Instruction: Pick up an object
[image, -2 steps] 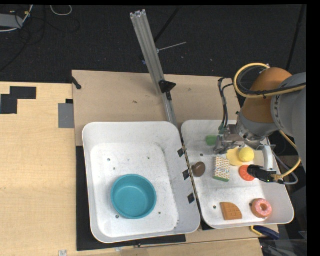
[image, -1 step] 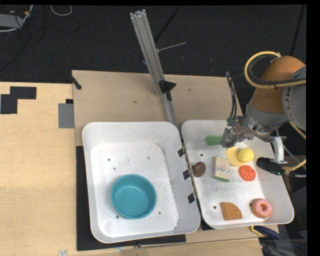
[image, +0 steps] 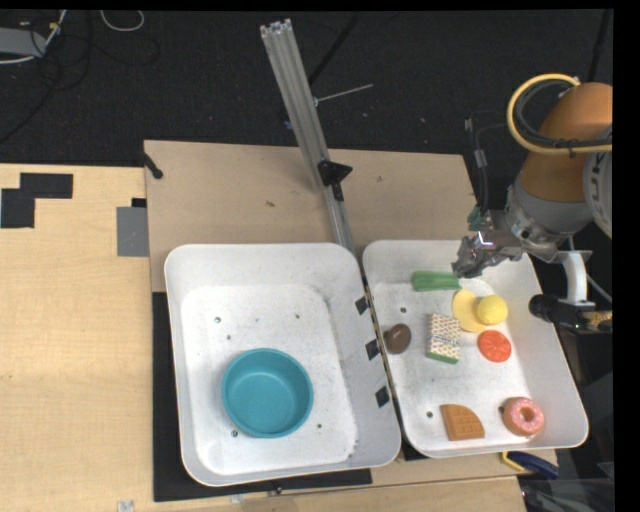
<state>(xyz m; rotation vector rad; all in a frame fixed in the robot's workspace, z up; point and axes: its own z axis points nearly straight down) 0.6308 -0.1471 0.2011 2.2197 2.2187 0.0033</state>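
Note:
My gripper (image: 472, 262) hangs over the far part of the right bin (image: 560, 420), just right of a green stick-shaped piece (image: 434, 282) and above a yellow toy (image: 478, 309). Nothing shows between its fingers. Below lie a checkered block with a green edge (image: 444, 337), a red round piece (image: 494, 346), a brown ball (image: 398, 338), an orange wedge (image: 461, 422) and a pink donut (image: 522, 415).
The left bin (image: 200, 300) holds a teal bowl (image: 266, 391). A slanted metal rail (image: 305, 120) rises behind the bins. The arm's orange band and grey wrist (image: 560, 150) stand at the right edge.

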